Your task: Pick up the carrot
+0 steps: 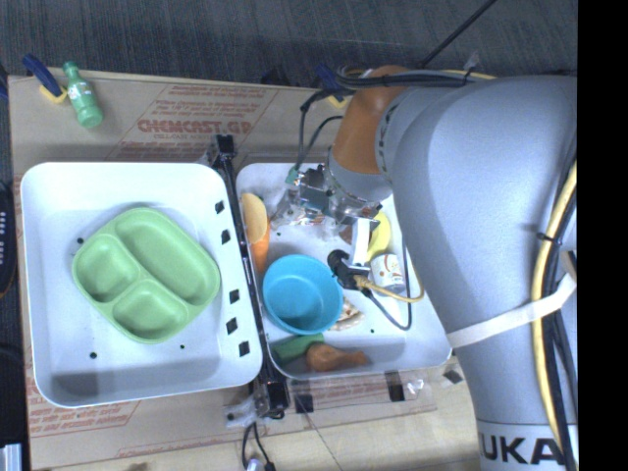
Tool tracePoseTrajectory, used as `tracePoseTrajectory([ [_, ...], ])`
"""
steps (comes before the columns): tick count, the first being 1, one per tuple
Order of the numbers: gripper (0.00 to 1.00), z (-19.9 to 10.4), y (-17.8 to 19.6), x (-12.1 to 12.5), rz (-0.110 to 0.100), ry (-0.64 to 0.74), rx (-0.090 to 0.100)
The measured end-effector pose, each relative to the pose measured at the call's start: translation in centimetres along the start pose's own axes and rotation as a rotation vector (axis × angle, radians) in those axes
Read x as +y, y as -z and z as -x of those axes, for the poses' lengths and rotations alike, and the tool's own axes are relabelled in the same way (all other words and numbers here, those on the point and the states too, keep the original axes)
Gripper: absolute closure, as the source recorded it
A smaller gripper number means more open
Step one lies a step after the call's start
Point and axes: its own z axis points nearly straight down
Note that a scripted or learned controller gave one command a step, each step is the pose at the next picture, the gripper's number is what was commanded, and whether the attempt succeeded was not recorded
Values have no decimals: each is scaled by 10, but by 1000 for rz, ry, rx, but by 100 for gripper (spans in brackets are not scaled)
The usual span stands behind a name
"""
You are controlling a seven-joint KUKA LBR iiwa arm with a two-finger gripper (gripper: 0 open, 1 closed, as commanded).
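Gripper [312,196] sits low in the right bin [424,334] toward 12 o'clock; whether it is wide or narrow cannot be told. At 9 o'clock from it, the carrot [258,243] lies along the bin's left wall, touching a blue bowl [301,293] at 6 o'clock. A green divided plate [145,273] rests in the left bin [49,361].

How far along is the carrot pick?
Done: the arm has reached into the right bin, with the tool low at its far end. In hand: nothing visible; I can't tell whether it grips anything. Left: the grasp and lift. The carrot lies against the bin's left wall, just left of the tool and beyond the blue bowl.
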Motion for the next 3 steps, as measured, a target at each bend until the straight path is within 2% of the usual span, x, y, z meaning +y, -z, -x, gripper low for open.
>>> tracePoseTrajectory([
  [1, 0, -63, 104, -46, 7, 25, 8],
  [2, 0, -6, 52, -20, -1, 48, 4],
  [3, 0, -2, 0, -22, -3, -77, 4],
])
